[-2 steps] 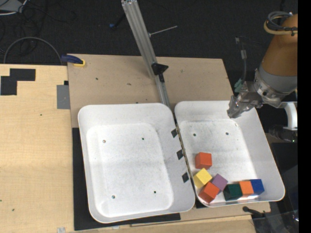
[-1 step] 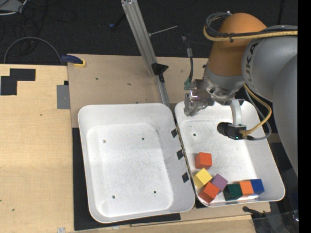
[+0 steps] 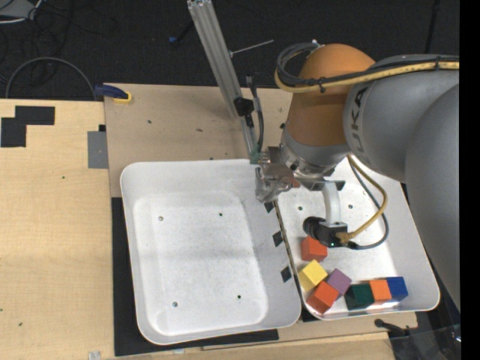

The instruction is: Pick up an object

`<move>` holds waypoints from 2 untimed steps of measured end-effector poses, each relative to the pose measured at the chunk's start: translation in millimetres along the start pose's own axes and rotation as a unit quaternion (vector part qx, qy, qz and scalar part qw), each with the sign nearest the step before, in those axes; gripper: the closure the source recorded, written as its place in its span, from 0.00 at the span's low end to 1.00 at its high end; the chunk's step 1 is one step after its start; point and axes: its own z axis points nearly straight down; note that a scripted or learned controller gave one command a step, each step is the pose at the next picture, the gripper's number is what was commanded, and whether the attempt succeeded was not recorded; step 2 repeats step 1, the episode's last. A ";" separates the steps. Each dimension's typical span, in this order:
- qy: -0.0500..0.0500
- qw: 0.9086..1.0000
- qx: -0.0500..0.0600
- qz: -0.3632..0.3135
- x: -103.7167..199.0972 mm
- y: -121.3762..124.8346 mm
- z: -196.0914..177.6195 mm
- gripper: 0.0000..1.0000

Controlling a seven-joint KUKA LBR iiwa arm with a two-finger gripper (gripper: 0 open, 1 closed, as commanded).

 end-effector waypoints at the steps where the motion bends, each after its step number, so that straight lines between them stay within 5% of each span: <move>1: -0.002 1.000 -0.003 0.000 -3.4 31.9 17.8 1.00; 2: -0.002 1.000 -0.003 0.000 -3.4 31.9 17.8 1.00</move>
